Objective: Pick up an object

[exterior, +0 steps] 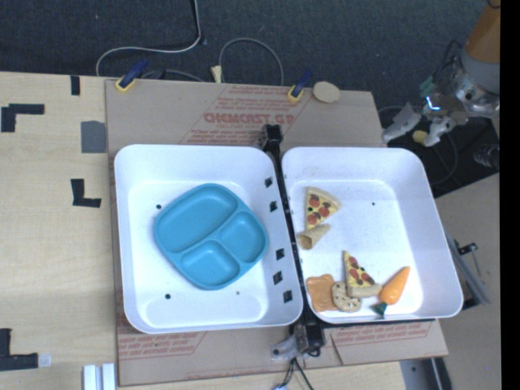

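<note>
Two-finger gripper (pixel 416 125) hanging outside the right white bin (pixel 422 218), beyond its far corner, fingers spread wide and holding nothing. The small orange plastic toy carrot (pixel 395 285) is lying well below it near the bin's front wall; it is probably light, rigid and slick, best pinched across its thicker middle.

A blue tray (pixel 211 236) with three compartments lies slightly askew in the left bin (pixel 134 177). Both bins sit on a cardboard sheet (pixel 244 112) printed with red lettering. Two clamps, yellow (pixel 127 81) at the far left and blue (pixel 299 88) farther right, grip its far edge. A tan disc (pixel 327 93) rests near the blue clamp. A white cable (pixel 195 23) loops over dark carpet beyond.
</note>
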Tool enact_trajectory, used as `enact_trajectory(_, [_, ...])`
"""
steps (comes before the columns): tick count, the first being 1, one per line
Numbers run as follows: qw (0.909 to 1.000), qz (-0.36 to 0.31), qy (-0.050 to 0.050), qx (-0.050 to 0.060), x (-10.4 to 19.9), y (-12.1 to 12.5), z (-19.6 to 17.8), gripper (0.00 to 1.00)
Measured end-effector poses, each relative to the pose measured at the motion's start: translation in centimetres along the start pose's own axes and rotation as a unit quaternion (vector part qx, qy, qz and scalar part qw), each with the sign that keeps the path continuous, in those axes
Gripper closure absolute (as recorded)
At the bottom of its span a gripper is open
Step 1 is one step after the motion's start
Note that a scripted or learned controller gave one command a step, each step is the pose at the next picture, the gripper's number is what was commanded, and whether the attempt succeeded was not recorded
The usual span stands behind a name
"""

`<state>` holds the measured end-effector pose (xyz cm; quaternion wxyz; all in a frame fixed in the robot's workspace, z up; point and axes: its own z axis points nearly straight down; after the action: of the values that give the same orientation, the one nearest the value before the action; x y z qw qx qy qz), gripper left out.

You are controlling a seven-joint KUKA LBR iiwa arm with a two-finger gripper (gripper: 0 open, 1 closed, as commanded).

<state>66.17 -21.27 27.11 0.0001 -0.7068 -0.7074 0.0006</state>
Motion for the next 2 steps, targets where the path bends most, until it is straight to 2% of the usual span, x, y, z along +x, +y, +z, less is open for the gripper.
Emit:
enact_trajectory(1, [1.0, -0.002, 0.002, 0.004, 5.4, 0.5, 9.8, 0.0])
enact_trajectory(2, [1.0, -0.003, -0.001, 0.0, 11.0, -2.1, 19.1, 0.0])
